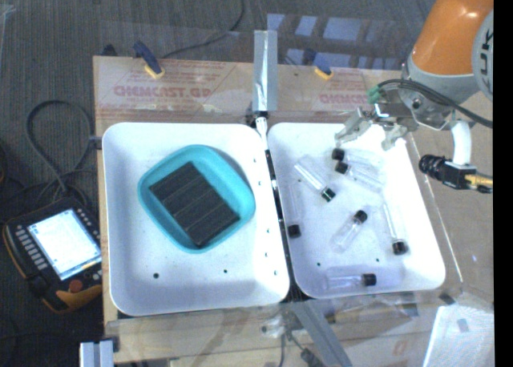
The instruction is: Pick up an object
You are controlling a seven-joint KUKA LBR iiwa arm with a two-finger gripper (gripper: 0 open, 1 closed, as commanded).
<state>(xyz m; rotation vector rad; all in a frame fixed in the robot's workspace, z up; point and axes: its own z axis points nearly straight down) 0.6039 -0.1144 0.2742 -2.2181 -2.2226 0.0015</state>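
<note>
Item 1. Fingers [370, 125]: spread apart, nothing between them, poised over the far edge of the right bin [429, 265], carried on the grey and orange arm [453, 33] entering from the right.

Item 2. Nearest vial [351, 159]: clear, black-capped, just below and slightly left of the fingers, its long axis running on a slant from cap at upper left toward lower right. Judged the likeliest pick, since a short drop would reach it; the fingers would need to close across that slanted axis.

Item 3. Second vial [315, 180]: further down and left, capped at its lower end.

Item 4. Three more vials, well below the fingers: one central [349, 229], one toward the right wall [391, 231], one along the near wall [349, 281]. A loose black cap [294, 230] lay by the left wall.

Item 5. Left bin [128, 277]: well to the left, holding a teal tray [156, 177] with a dark ribbed block [195, 203].

Item 6. Tabletop [184, 89] beneath both bins.
</note>
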